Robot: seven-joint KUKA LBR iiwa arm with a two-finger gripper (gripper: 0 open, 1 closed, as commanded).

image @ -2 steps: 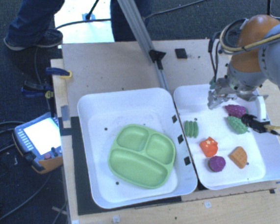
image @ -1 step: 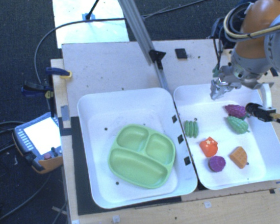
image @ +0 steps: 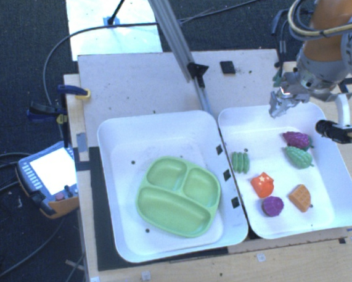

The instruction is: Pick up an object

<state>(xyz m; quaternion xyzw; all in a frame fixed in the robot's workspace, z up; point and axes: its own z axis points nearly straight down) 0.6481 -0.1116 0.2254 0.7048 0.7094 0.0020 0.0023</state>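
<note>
The pincer (image: 279, 104) hangs over the far edge of the right bin (image: 350, 213), a little toward that bin's far right corner, and from this slanted view I cannot tell how its tips stand or whether anything is between them; nothing is seen in its hold. The grey arm with its orange band (image: 335, 4) reaches in from the right above it. In the right bin there are six small toy foods, all lying apart from the pincer: a purple grape bunch (image: 296, 139) near the right wall, a green leafy piece (image: 299, 156) just beside it toward the near side, a green pod (image: 240, 161) close to the left wall, an orange-red piece (image: 262, 185) in the middle, a purple round piece (image: 272, 206) just nearer than it, and an orange wedge (image: 300, 198) toward the near right corner. The left bin (image: 120, 173) touches the right one along their shared edge, and it holds a light green divided plate (image: 179, 196) with three compartments, lying flat in the middle. Both bins rest on a pale wooden bench (image: 133, 79); a small black block (image: 228, 68) lies near its far edge. Beyond the bench's left edge is dark carpet floor (image: 7, 60) with cables and a handheld control pendant (image: 49, 177) with a lit screen.
</note>
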